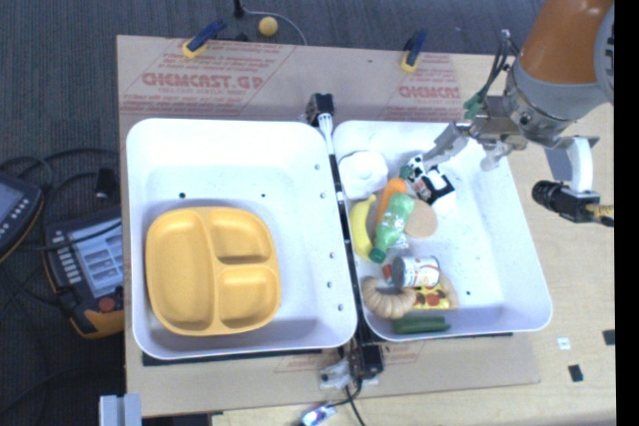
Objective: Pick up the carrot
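One carrot, one green bottle overlapping it.
End effector beside them; its grip state cannot be told.

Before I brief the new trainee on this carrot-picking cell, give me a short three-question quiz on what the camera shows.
1. True or false: the yellow divided tray lies in the right bin.
2. Which bin holds the carrot?
3. The green bottle lies: A) beside the carrot, B) on the tray, C) outside the bins.

Key:
1. False; it lies in the left bin.
2. The right bin, where the gripper reaches in near the carrot.
3. A.
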`<move>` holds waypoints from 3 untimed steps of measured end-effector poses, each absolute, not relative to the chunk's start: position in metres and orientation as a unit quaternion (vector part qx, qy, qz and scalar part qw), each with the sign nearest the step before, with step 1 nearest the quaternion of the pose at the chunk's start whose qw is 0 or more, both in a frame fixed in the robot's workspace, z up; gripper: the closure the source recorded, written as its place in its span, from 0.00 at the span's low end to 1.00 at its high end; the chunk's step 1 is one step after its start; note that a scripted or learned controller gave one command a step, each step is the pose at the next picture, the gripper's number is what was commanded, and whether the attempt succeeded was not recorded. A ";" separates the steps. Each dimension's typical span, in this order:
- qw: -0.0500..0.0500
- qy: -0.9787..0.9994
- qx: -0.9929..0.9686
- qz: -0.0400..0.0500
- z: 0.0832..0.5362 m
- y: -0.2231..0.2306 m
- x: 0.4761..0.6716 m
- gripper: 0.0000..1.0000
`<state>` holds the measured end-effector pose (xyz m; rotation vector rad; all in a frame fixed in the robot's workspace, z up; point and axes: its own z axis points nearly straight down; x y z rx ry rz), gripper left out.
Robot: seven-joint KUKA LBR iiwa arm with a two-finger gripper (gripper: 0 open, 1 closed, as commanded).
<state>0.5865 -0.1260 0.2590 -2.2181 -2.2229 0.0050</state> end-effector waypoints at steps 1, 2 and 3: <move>0.006 -0.657 -0.754 0.007 0.119 -0.093 0.591 0.00; -0.001 -0.704 -0.710 0.001 0.107 -0.117 0.619 0.00; 0.001 -0.704 -0.710 0.004 0.114 -0.117 0.618 1.00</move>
